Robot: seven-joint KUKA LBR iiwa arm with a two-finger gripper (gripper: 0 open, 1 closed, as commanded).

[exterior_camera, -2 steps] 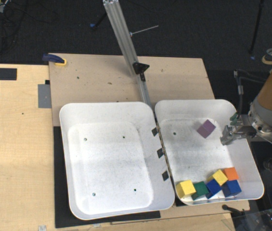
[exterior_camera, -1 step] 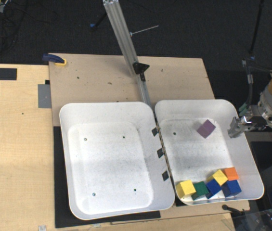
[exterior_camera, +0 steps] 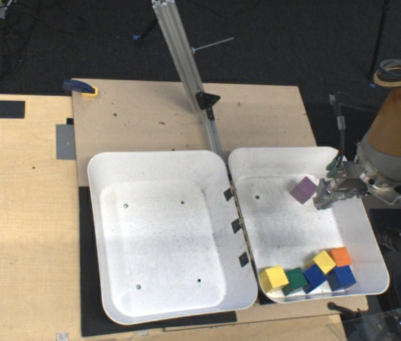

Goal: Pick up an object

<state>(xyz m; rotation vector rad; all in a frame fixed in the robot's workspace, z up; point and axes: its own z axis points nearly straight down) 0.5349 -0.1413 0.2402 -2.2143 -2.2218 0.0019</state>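
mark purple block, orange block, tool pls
purple block (exterior_camera: 303,190), camera view, middle of its top face
orange block (exterior_camera: 340,255), camera view, its top face
tool (exterior_camera: 326,198), camera view, by its tip

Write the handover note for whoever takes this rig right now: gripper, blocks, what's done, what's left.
Gripper: low over the right bin, near its right wall; whether its fingers are open or shut cannot be read from this view.
Purple block: in the right bin's upper part, just left of the gripper; no visible grasp on it.
Other blocks: clustered in the right bin's near corner, namely yellow block, green block, a second yellow block, orange block and blue blocks.
Left bin: beside the right one.
Done: arm is positioned by the purple block.
Left: confirm a grasp and lift an object.
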